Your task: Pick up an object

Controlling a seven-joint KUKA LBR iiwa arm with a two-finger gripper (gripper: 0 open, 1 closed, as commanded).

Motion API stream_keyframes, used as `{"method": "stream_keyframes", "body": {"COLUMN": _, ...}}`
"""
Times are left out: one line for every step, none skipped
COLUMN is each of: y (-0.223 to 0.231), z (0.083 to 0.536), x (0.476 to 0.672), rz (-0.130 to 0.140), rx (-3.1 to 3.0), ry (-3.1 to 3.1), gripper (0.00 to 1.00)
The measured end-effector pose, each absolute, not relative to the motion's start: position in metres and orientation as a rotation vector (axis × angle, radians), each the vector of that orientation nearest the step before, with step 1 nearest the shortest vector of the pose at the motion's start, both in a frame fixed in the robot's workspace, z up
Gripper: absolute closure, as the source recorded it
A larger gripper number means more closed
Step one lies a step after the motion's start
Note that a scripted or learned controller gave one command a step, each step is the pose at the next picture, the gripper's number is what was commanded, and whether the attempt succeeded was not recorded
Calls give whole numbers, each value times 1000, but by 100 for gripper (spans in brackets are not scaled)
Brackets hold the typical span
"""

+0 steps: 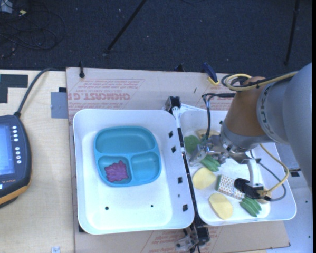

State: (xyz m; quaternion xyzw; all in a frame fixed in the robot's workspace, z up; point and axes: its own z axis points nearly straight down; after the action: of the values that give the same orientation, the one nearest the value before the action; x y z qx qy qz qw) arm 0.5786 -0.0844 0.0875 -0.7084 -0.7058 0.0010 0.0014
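The right bin (284, 211) holds several small objects. A round green piece (191, 142) lies at its upper left, and a long green piece (211, 164) sits just below the gripper. Two pale yellow lumps lie lower down, one (203, 178) near the bin's left wall and one (221, 206) near its front. A checkered block (228, 185) rests between them, with another green piece (251, 206) to its right. My gripper (207, 153) is low inside this bin, over the green pieces at the upper left. Nothing can be made out in its grasp.
The left bin (89, 194) carries a blue divided tray (127, 155) with a purple lump (116, 171) in its lower left compartment. A handheld control pendant (5, 157) lies at the bench's left. A yellow cable (276, 181) and a black part (246, 185) trail from the arm over the right bin.
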Motion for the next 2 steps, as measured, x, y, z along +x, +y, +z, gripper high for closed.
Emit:
{"method": "stream_keyframes", "body": {"y": -108, "z": 142, "x": 608, "rz": 2, "rx": -2222, "ry": -2219, "gripper": 0}}
{"method": "stream_keyframes", "body": {"y": -84, "z": 87, "x": 551, "rz": 4, "rx": -2221, "ry": -2215, "gripper": 0}}
